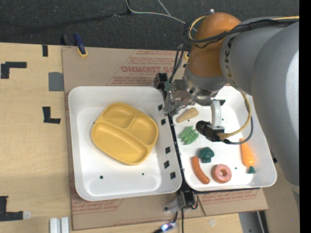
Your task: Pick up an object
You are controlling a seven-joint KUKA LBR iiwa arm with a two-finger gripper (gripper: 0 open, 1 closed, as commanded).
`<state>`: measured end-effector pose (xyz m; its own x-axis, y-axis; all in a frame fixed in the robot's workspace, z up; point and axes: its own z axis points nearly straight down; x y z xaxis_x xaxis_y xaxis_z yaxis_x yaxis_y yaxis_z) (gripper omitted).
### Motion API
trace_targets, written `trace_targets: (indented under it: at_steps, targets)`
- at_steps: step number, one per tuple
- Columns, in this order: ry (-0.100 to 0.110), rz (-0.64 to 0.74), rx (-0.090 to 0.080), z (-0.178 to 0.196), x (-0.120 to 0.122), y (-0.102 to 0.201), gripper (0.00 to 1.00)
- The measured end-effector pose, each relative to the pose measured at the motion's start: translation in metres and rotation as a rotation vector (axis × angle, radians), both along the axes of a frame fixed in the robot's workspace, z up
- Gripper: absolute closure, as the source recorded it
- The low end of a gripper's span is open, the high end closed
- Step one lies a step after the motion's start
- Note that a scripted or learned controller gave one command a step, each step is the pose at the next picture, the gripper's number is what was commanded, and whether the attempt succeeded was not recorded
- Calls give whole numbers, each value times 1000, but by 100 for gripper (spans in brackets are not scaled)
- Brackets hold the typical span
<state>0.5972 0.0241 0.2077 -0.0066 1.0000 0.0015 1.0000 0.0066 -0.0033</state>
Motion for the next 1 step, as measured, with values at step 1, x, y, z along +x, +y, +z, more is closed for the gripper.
trace_targets:
  at_steps: [1]
  targets:
    - [-1,2,1,4,-10,64,100]
